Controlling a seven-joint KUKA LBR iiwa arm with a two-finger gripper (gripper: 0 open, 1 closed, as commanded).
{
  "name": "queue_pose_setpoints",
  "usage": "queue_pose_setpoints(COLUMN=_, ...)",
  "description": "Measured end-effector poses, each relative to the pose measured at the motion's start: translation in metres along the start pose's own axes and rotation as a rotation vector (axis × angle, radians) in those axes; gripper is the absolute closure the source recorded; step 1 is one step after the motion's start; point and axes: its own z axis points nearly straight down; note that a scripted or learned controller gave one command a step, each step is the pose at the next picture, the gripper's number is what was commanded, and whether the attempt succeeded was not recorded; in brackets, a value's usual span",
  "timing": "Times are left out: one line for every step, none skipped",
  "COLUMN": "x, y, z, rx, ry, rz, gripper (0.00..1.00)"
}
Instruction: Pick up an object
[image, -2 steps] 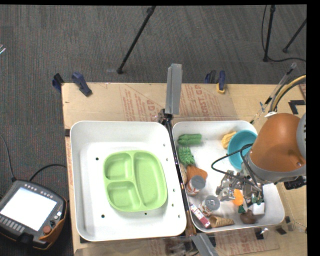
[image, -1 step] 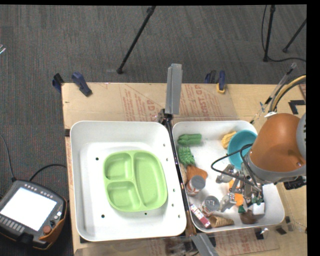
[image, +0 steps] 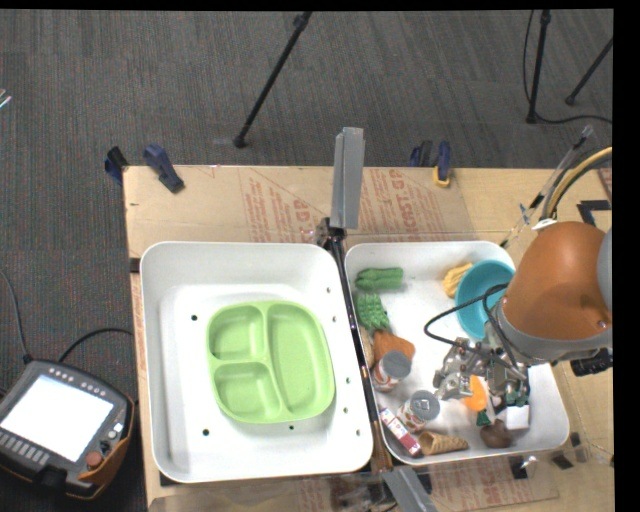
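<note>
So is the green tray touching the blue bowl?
Apart. The camera view shows the green tray in the left bin and the blue bowl in the right bin.

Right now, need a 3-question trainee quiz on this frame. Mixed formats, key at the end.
1. True or false: the green divided tray lies in the left bin.
2. Which bin is the gripper over? A) left B) right
3. Fill in: the teal bowl sits near the right bin's ____ edge (far or near, from the camera).

Key: 1 true; 2 B; 3 far.
</note>
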Motion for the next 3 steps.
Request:
queue_pose_setpoints(x=-0.002, y=-0.002, z=0.028, rx=0.003, ry=0.0, rz=0.284, gripper=1.0)
queue_pose_setpoints(x=-0.006, y=0.072, z=-0.077, rx=-0.002, ry=-0.013, rz=0.303, gripper=1.0)
queue_pose_setpoints(x=0.009, y=0.049, z=-0.007, rx=0.001, ry=-0.015, rz=-0.019, gripper=1.0)
